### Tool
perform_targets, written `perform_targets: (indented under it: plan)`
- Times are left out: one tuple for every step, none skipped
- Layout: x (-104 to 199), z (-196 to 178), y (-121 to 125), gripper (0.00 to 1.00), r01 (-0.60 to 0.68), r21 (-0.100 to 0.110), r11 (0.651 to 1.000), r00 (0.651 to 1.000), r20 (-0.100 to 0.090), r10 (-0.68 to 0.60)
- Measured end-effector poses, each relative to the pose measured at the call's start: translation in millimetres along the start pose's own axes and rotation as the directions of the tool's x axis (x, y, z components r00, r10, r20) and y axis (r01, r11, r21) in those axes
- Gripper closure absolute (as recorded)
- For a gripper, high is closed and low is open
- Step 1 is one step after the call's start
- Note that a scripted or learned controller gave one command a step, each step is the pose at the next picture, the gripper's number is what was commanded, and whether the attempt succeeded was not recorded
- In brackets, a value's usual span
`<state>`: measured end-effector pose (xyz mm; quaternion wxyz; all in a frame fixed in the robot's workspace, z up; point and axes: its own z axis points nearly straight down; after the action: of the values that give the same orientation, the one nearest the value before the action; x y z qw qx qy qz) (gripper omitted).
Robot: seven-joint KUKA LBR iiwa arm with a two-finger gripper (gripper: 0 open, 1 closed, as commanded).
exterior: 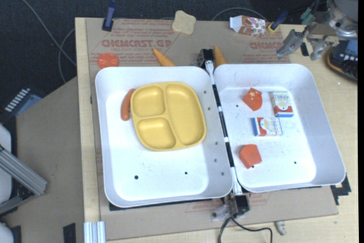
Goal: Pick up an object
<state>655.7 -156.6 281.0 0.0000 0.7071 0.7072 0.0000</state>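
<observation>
The right bin holds a red strawberry-shaped piece, a small red, white and blue box, a flat packet and an orange-red block. In the left bin lie a yellow divided plate and a red sausage against the plate's left side. My gripper hangs above the bench just beyond the right bin's far edge, well apart from all of these. Its fingers are spread, open, with nothing between them.
On the bench behind the bins lie a bread slice, a carrot, an orange disc, a blue marker and a crumpled packet. A black clip sits where the bins meet.
</observation>
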Motion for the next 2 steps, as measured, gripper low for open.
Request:
perform_targets:
  plan:
    - [59.4,155.2,-25.9,0.0,0.001,0.005,1.0,1.0,-0.002,-0.001]
    - [31.4,197.2,-22.8,0.0,-0.002,0.004,1.0,1.0,0.0,0.002]
